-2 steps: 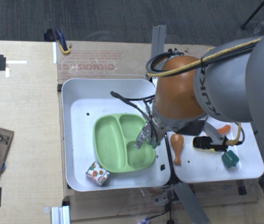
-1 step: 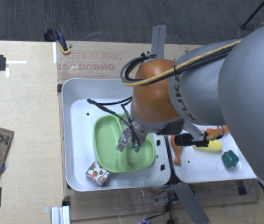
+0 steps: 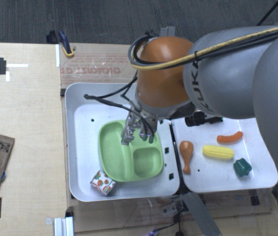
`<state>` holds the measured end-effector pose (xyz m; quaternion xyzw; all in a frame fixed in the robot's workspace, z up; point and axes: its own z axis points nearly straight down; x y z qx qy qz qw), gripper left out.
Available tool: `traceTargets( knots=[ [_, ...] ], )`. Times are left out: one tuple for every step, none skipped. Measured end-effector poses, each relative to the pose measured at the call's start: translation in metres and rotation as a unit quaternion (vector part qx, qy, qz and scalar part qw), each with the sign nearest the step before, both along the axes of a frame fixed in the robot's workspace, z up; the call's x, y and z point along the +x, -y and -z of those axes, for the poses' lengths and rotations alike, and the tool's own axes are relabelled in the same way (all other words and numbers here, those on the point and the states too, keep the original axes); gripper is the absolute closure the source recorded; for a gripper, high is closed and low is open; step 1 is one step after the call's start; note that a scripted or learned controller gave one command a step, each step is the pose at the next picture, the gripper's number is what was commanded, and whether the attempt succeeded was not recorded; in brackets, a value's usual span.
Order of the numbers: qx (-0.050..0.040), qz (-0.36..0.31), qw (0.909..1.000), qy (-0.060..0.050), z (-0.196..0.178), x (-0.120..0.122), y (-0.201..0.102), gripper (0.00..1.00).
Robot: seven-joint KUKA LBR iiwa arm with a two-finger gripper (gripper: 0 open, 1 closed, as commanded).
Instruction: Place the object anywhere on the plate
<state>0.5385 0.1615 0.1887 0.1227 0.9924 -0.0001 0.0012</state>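
Nearest the camera, in the left bin (image 3: 75, 146), a small white carton printed with red fruit (image 3: 103, 183) lies tilted against the near left edge of the green plate (image 3: 129, 156), touching or just beside its rim; I cannot tell which. In the right bin (image 3: 266, 181) lie a green pepper (image 3: 242, 167) at the near right, a yellow corn cob (image 3: 218, 152) lying left to right, a brown drumstick (image 3: 186, 155) with its long axis running near to far close to the divider, and an orange-red sausage (image 3: 230, 137) farther back. The green plate has two compartments and sits in the middle of the left bin. My jaws (image 3: 138, 132) hang over the far part of the plate, above the ridge between the compartments, pointing down. I cannot tell how far apart they stand, and I see nothing clearly held between them. Which thing is meant for the plate is not plain; the carton lies nearest, toward the near left of my jaws, while the food pieces lie to my right across the divider. My arm comes in from the right, its orange band (image 3: 163, 73) above the far edge of the left bin, the wrist bent straight down over the tabletop (image 3: 20, 107).
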Motion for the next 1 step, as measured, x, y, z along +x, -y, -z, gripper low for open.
traceTargets(
  knots=[
    [-0.0001, -0.097, 0.9953, -0.001, 0.0266, -0.0112, 0.0414, 1.0]
  ],
)
